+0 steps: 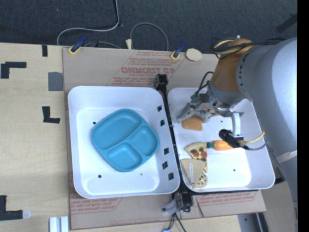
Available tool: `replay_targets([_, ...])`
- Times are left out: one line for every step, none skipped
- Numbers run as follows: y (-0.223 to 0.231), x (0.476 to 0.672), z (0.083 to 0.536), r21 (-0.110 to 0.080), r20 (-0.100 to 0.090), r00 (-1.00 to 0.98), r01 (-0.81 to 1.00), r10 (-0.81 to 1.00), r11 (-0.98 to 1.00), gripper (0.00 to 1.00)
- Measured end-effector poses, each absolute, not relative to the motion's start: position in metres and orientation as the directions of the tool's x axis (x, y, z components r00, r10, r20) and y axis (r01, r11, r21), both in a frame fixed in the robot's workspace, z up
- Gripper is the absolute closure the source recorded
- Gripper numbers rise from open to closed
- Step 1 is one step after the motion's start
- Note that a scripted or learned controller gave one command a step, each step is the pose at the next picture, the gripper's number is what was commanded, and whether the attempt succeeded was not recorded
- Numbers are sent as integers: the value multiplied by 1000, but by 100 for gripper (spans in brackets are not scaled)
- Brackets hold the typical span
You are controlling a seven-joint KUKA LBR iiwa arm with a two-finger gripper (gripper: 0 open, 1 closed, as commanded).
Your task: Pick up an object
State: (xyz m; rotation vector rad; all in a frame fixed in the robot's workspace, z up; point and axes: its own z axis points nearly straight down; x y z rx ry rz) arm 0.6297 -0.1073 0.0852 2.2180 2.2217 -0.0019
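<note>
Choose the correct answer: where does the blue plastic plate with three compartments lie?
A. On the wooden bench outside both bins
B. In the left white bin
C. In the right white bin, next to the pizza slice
B: the blue plastic plate with three compartments lies flat on the floor of the left white bin, apart from the toy food in the other bin.

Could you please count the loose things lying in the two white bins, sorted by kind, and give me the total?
Blue divided plate, left bin: 1
Pizza slices, right bin: 2
Carrot, right bin: 1
Tan bread-like piece, right bin, just below the gripper: 1
Total: 5
</note>
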Motion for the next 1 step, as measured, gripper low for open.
replay_targets([-108,630,96,3,-3,-2,1000,1000,2,100])
